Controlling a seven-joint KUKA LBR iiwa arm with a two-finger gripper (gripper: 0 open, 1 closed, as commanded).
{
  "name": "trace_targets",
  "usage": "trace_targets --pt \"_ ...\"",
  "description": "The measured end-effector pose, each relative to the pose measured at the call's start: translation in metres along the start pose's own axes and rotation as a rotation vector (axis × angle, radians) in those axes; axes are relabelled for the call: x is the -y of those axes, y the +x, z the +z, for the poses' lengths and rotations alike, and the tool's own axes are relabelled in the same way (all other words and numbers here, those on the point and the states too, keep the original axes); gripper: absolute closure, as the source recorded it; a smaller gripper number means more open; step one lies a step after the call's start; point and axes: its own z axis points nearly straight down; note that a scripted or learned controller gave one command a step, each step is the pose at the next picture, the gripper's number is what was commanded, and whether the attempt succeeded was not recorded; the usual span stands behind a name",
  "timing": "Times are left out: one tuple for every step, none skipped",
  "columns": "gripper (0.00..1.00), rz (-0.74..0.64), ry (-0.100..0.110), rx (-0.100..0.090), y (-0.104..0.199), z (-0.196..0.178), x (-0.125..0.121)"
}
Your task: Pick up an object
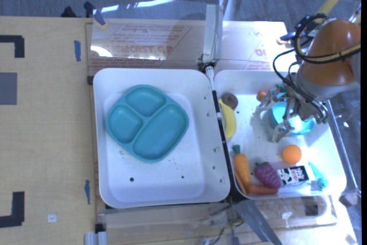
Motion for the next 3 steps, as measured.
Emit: trace_targets --pt "0.00 0.060 0.008 0.003 0.016 -0.001 -0.009" --pt "0.00 0.005 0.017 0.000 0.003 -0.001 -0.043" --pt "0.00 0.041 0.012 0.002 0.018 -0.001 -0.010"
